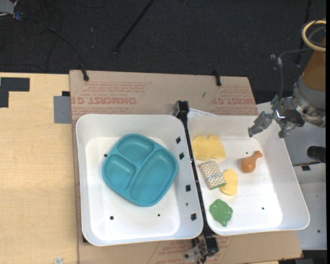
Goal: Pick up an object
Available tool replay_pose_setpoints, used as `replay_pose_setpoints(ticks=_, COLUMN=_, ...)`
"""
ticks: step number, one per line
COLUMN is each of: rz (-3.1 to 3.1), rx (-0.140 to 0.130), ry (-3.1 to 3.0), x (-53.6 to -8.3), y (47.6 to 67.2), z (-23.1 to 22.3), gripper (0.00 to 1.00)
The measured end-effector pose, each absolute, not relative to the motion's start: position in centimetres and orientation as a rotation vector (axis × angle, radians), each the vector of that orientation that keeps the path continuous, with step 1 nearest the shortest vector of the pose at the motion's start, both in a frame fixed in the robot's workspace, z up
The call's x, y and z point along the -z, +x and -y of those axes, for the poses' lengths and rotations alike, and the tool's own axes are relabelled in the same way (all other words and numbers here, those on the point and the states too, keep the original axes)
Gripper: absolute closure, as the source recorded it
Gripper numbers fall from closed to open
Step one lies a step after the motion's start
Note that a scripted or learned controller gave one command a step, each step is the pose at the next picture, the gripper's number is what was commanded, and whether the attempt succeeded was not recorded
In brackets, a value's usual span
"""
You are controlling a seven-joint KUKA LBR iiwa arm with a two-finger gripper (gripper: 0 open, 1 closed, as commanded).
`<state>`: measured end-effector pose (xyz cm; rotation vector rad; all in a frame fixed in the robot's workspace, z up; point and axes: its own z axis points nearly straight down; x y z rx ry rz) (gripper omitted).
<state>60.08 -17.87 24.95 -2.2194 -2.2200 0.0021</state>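
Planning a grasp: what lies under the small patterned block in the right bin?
The patterned block overlaps the edge of a yellow piece beside it; whatever is directly beneath the block is covered.

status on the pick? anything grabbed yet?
Done: nothing lifted. The orange drumstick-shaped toy, yellow bun-shaped piece, patterned square block, small yellow piece and green leafy toy all lie in the right white bin. In hand: nothing; the gripper is open over that bin's far right corner. Left: descend, grasp, lift.

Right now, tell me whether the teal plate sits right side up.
Right side up: the teal plate shows its three hollow compartments, lying in the left bin.
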Motion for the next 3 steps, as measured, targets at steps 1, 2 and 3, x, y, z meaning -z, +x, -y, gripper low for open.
replay_pose_setpoints(ticks=1, rz=2.218, rx=-0.006, ry=-2.218, x=-20.5, y=60.3, z=18.2, gripper=0.00)
replay_pose_setpoints(ticks=2, rz=2.216, rx=-0.007, ry=-2.217, x=-14.2, y=59.7, z=18.3, gripper=0.00)
replay_pose_setpoints(ticks=3, rz=2.216, rx=-0.007, ry=-2.217, x=-8.8, y=59.6, z=18.2, gripper=0.00)
